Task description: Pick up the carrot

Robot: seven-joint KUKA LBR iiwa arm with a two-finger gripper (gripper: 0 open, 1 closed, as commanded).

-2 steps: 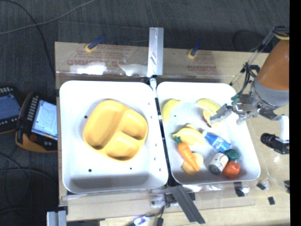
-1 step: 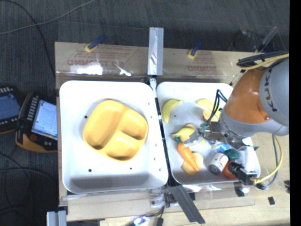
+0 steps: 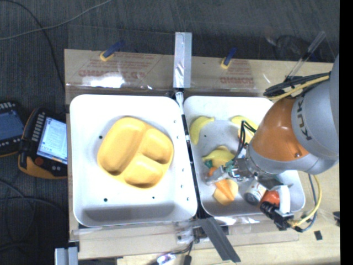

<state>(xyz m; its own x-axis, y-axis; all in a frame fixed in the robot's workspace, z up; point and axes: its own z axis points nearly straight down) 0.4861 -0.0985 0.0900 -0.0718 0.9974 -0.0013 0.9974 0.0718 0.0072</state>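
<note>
Carrot (image 3: 225, 191) lies near front of right bin (image 3: 194, 148), amid yellow toys (image 3: 218, 157). Gripper (image 3: 234, 173) low, just above and beside it, poised to descend for the grasp; open or closed, cannot tell. Carrot not held.

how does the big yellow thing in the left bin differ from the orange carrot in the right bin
The big yellow thing is far larger than the carrot. It is yellow with rounded lobes, while the carrot is orange and stubby. The yellow thing lies alone in the middle of the left bin, away from the arm; the carrot lies among other small items near the front of the right bin, beside the tool. Both rest on a white bin floor.
</note>
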